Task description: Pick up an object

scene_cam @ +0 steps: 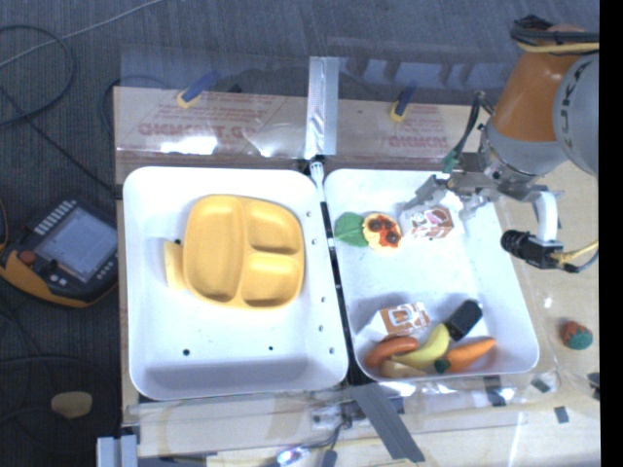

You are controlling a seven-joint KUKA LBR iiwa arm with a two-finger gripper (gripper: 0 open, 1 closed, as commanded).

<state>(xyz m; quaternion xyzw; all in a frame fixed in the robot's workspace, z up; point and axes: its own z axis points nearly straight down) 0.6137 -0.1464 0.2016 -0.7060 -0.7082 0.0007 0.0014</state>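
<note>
Two shallow white bins sit side by side on the bench, with the grey-and-orange arm reaching in at the upper right of the frame.

Left bin (146,358) holds a yellow plastic divided tray (243,249) near its centre. Right bin (506,280) holds, along its upper part, a green leaf-shaped piece (348,228) touching a round orange-and-red toy (382,230), and just right of that a small white-and-red packet (430,223). The two-finger gripper (443,191) hangs right above this packet at the bin's upper right; whether its fingers are apart or closed on anything cannot be told from this angle. At the bin's lower edge lie a small white-and-orange box (405,316), a black block (463,316), a yellow toy banana (428,346), an orange toy carrot (469,352) and a red sausage-shaped toy (384,347), bunched together.
</note>
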